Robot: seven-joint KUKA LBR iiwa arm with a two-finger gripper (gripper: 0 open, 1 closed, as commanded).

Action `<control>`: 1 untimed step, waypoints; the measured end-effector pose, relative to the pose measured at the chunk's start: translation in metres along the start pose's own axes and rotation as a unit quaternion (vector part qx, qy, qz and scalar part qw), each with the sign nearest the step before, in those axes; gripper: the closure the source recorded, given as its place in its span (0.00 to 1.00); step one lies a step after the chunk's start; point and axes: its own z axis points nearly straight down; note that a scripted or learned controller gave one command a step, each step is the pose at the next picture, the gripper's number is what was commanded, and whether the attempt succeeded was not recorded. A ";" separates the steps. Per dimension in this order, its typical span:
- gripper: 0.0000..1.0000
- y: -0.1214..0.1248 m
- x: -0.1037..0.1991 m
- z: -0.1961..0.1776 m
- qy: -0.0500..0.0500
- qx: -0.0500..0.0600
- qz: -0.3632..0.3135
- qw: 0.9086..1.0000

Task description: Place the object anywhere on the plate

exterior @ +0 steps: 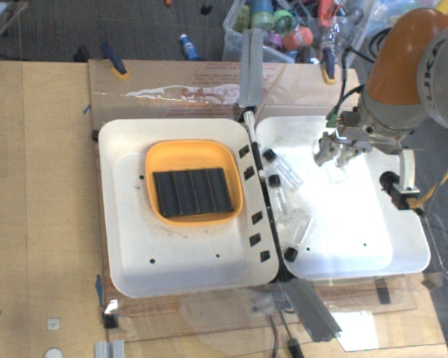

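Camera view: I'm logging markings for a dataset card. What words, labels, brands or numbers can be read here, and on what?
None can be read for certain.
Arm: dark letters on its grey housing, cut off at the frame edge.
Cardboard sheet: reddish print, too blurred to read.

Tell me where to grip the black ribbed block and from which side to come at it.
Grip the black ribbed block across its two long edges, near the middle, coming straight down from above. It lies flat in the orange plate, whose raised rim blocks a sideways approach. The gripper hangs over the right bin.
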 end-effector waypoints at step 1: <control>1.00 0.037 0.022 -0.003 0.000 -0.002 -0.101 0.995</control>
